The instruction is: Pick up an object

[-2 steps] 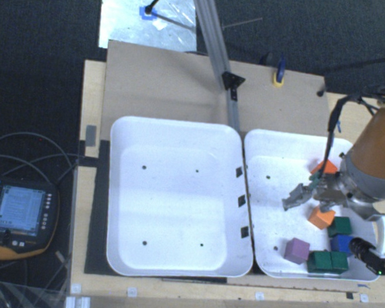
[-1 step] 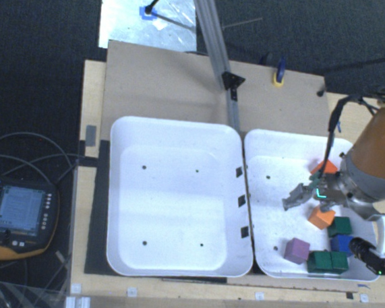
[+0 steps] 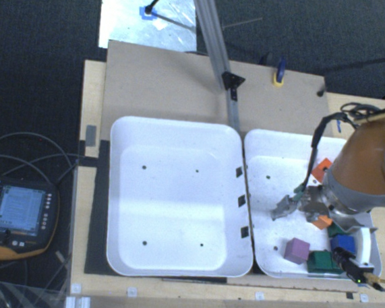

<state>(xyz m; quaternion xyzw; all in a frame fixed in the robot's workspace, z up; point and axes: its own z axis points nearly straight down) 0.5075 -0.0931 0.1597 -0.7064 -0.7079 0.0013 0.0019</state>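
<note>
My gripper (image 3: 284,207) hangs over the middle of the right bin (image 3: 278,146), above bare white floor, with nothing visible in it. A purple cube (image 3: 297,250) lies toward the front of that bin, below and to the right of the gripper. Beside the cube sits a dark green block (image 3: 322,262). An orange piece (image 3: 321,170) shows behind the arm near the bin's back right. A small orange bit (image 3: 321,222), a teal piece (image 3: 338,230) and a blue thing (image 3: 344,243) are partly hidden under the wrist.
The left bin (image 3: 181,126) adjoins the right one along a shared rim. A slanted metal pole (image 3: 217,40) rises behind the bins. A teach pendant (image 3: 13,219) lies on the floor at far left.
</note>
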